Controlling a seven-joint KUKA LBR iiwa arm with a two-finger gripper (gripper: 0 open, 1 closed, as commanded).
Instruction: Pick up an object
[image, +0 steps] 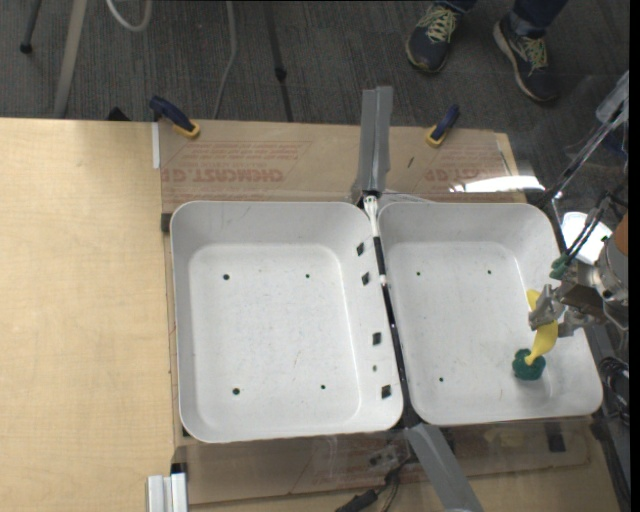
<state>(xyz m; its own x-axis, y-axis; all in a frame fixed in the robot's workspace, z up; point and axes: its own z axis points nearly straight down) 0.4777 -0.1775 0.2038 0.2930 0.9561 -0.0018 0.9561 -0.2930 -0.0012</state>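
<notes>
Two shallow white plastic bins sit side by side on the bench: the left bin (270, 320) across the middle of the frame, the right bin (470, 320) beside it toward the right edge. A grey divider bar (376, 150) runs between them at the top, and brown cardboard (260, 165) lies beneath both.

Task object: a slender yellow piece with a dark green rounded end (533, 355), lying in the lower right corner of the right bin, close to the bin's right wall. The green end points toward the lower edge of the frame; the yellow part runs upward from it.

Tool: the metal two-finger gripper (548, 310) stands at the right edge of the frame, directly over the upper end of the yellow part. The view is too small and cluttered there to say whether the fingers are spread, pressed together, or pinching the object; I cannot tell.

Arm pose: the wrist reaches in from the right side of the frame, low over the bin's right rim, tool pointing down and leftward into the corner.

Progress, as a judgement: the approach to the object appears made. A secure grasp is not confirmed, and the green end looks to be resting on the bin floor, so the lift remains outstanding.
</notes>
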